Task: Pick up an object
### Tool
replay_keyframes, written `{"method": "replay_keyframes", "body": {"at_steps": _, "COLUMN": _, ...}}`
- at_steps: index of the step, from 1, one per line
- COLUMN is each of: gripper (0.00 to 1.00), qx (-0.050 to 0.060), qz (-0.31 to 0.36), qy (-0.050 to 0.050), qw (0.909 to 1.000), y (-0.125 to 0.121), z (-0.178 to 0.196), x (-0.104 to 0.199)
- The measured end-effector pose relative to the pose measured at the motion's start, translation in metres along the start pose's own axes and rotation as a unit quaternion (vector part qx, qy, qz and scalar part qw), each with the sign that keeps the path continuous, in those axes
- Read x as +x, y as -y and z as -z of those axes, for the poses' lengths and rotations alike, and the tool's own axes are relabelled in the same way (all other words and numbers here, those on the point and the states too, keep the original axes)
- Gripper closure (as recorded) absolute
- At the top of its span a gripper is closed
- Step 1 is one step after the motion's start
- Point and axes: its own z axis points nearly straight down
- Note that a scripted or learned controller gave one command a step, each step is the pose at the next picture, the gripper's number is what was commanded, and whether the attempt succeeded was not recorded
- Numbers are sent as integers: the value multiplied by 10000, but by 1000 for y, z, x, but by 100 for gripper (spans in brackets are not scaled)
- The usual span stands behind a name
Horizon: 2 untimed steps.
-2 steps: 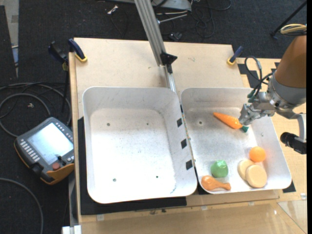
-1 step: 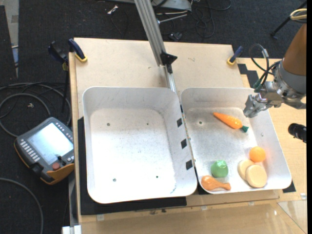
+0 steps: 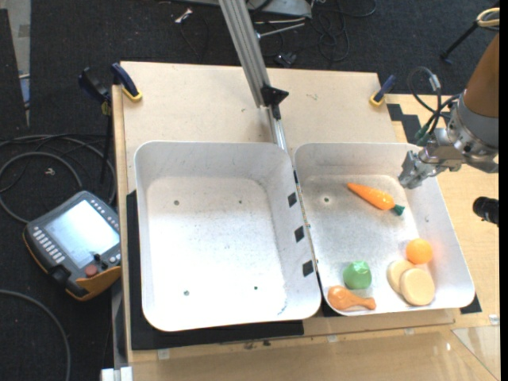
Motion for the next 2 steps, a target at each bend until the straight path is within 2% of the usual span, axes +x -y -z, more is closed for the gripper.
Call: {"method": "replay_keyframes", "body": {"at_steps": 2, "gripper": 100, "qx": 14, "qz": 22, "qy": -12, "qw": 10000, "y": 6, "z": 1, "x": 95}}
